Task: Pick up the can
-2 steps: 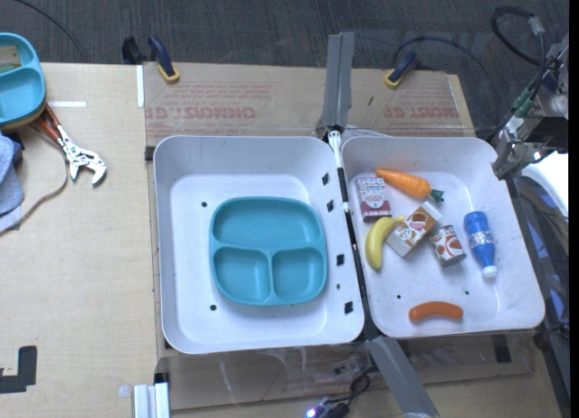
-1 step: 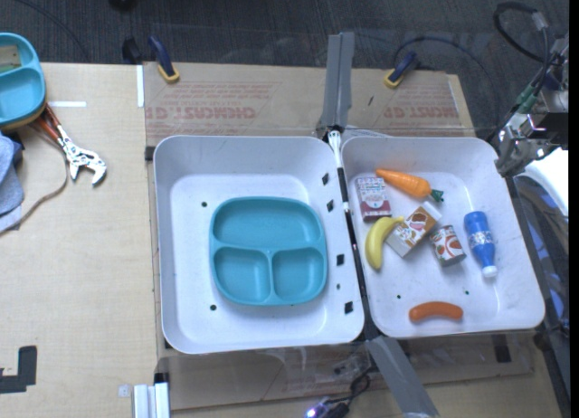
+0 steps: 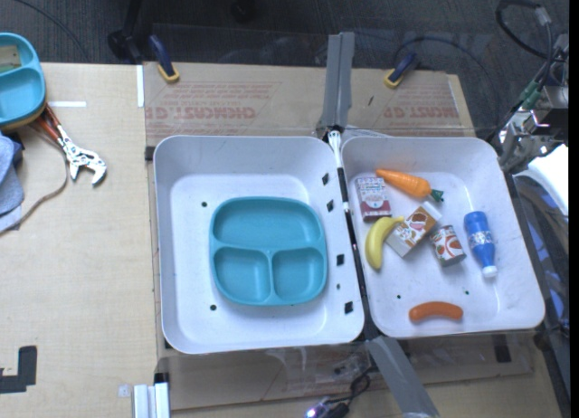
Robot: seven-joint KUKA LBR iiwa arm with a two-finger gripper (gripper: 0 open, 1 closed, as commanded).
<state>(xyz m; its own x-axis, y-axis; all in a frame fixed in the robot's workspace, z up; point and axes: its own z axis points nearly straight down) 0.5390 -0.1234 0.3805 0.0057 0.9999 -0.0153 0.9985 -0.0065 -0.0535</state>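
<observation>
While the can (image 3: 447, 244) lies in the right bin (image 3: 507, 181), 6 other items sit around it.
Can on its side near bin centre, touching a small carton (image 3: 412, 231) on its left; blue bottle (image 3: 479, 242) just beside it on the right, apart. Banana (image 3: 378, 240) left of that carton. Red-and-white carton (image 3: 372, 197) and carrot (image 3: 404, 183) toward the far wall. Sausage (image 3: 436, 313) alone near the front wall. Left bin (image 3: 176, 226) holds 1 teal 3-compartment plate (image 3: 269, 251). Wrench (image 3: 81, 161) on the worktop (image 3: 72, 299), well apart.
</observation>
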